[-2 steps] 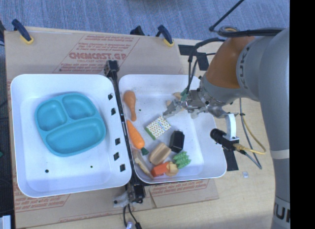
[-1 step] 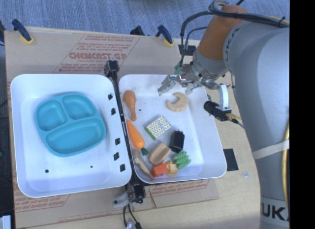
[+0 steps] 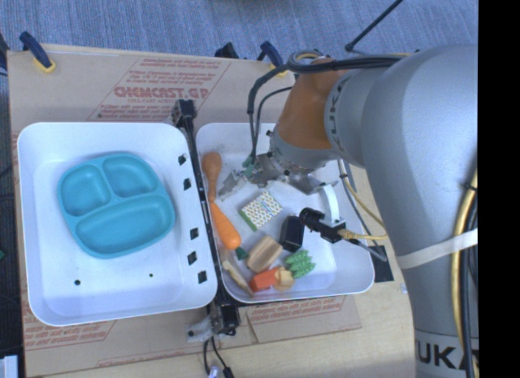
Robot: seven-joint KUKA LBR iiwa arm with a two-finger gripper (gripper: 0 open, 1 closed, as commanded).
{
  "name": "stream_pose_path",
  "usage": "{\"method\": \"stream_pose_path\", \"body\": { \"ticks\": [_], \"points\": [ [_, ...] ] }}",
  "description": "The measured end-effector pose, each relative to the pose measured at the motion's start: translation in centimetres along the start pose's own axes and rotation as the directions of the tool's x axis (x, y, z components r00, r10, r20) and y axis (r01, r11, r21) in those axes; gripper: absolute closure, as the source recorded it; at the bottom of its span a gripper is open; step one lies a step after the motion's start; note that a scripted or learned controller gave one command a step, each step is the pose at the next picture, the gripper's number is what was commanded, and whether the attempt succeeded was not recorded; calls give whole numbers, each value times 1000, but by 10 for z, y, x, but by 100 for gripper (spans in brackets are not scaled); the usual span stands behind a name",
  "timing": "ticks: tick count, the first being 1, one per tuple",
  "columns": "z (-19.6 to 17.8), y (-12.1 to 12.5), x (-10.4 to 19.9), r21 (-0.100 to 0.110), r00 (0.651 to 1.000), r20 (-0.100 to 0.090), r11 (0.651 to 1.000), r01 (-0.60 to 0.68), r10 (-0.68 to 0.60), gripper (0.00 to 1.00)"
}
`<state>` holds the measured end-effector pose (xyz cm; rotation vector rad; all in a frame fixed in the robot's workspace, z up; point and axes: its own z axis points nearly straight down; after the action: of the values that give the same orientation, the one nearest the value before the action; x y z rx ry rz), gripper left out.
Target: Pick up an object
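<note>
Reach step — arm (image 3: 390,116) low over right bin (image 3: 357,275), above sponge (image 3: 261,209). Jaws' state: cannot tell. Next move calls for centring on one item — crowded.

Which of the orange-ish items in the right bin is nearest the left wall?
The carrot, long and bright orange, lying along the left wall. The small orange-red piece sits farther in, near the front wall.

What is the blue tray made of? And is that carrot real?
The blue divided tray looks like moulded plastic: one even colour, rounded compartment walls and a soft sheen. The carrot is probably a plastic toy, not real, since its orange surface is smooth, uniform and slightly glossy; the view cannot settle it fully. It lies in the right bin among other small toy-like food pieces.
</note>
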<state>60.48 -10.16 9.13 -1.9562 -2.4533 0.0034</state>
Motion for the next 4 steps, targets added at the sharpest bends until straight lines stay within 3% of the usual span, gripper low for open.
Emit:
{"method": "stream_pose_path", "body": {
  "ticks": [1,2,3,4],
  "points": [
    [-5,-74,-21,0,984,0,984,177,-177,0],
    [0,-25,3,-3,951,3,951,310,-309,0],
    [-3,-64,14,-7,935,15,935,355,-354,0],
    [-3,-64,14,-7,935,15,935,355,-354,0]
  ]
}}
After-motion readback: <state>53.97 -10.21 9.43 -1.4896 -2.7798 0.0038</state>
